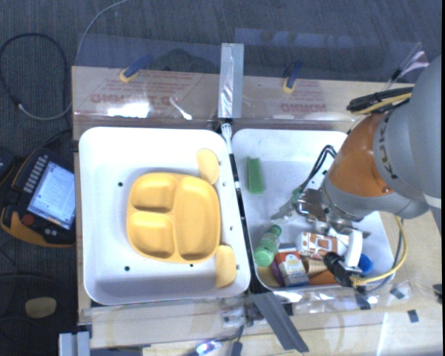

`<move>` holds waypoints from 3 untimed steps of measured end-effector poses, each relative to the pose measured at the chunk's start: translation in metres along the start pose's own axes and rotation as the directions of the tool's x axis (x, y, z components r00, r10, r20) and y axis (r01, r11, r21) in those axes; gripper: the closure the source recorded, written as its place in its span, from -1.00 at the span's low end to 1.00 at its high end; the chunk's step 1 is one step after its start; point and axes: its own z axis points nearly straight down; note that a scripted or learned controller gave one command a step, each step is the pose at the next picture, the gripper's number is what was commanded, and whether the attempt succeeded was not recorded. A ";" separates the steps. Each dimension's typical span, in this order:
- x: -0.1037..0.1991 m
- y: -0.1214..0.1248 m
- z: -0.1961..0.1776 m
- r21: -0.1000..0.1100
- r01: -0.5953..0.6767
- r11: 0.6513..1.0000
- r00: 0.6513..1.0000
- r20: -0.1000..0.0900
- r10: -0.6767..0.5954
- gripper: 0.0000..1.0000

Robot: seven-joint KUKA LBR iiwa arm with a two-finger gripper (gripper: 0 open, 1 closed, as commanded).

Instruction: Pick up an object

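The right bin [282, 154] holds a pile of small items along its front edge: a green bottle [267, 245], a red-brown box [290, 268], a white and red packet [316, 243], an orange item [323, 277] and a blue cap-like piece [366, 262]. A flat green block [254, 175] lies alone near the bin's left wall. My gripper [322, 225] hangs low over the packet and the pile, below the orange band [356, 165]. Cables and the wrist body cover its tip.
In the left bin [104, 154] sits a yellow divided tray [173, 216], with a pale yellow piece [208, 165] behind it and another [225, 265] at its front right. A divider wall [237, 199] separates the bins. A tablet [52, 195] lies off the bench to the left.
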 end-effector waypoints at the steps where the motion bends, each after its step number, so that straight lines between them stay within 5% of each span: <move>1: -0.036 -0.009 -0.004 0.000 -0.014 1.000 0.999 -0.032 0.014 -1.00; 2: -0.048 -0.007 -0.002 0.006 0.008 1.000 0.999 -0.033 -0.007 -1.00; 3: -0.032 -0.025 -0.041 0.023 -0.118 0.993 0.993 0.001 0.118 -1.00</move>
